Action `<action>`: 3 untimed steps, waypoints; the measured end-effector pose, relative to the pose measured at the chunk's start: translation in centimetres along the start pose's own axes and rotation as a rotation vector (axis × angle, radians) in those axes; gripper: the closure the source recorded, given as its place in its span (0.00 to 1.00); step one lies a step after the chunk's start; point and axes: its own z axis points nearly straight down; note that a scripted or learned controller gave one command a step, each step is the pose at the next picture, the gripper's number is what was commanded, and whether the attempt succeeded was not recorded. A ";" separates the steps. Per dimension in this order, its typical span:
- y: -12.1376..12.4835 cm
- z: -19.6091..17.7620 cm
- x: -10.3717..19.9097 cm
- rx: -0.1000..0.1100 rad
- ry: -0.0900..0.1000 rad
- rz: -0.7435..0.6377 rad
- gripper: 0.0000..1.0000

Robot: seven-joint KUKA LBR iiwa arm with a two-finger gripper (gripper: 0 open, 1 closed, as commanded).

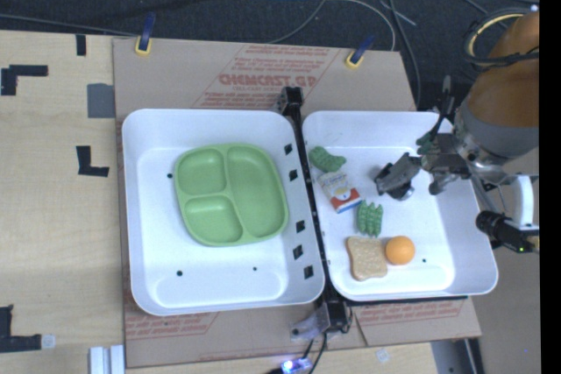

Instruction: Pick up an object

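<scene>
While the gripper (396,179) hangs over the right bin (465,280), claw state unreadable, you risk nudging the carton (341,191) at its nine o'clock; the orange ball (400,250) at six could roll

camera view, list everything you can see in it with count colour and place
bins: 2, white, side by side on the bench
divided plate: 1, light green, in left bin
orange: 1, orange, right bin, near front
bread slice: 1, tan, right bin, left of the orange
green toys: 2, green, right bin, near the divider
small packet: 1, white and red, between the green toys
clamps: 2, yellow and blue, cardboard's back edge
end effector: 1, dark, over right bin
</scene>
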 end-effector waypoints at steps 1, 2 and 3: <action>0.2 -0.5 0.0 -0.011 -0.002 -0.003 0.00; 0.2 3.8 0.4 -0.007 -0.001 -0.003 0.00; -0.3 10.1 -0.1 -0.005 0.000 -0.002 0.00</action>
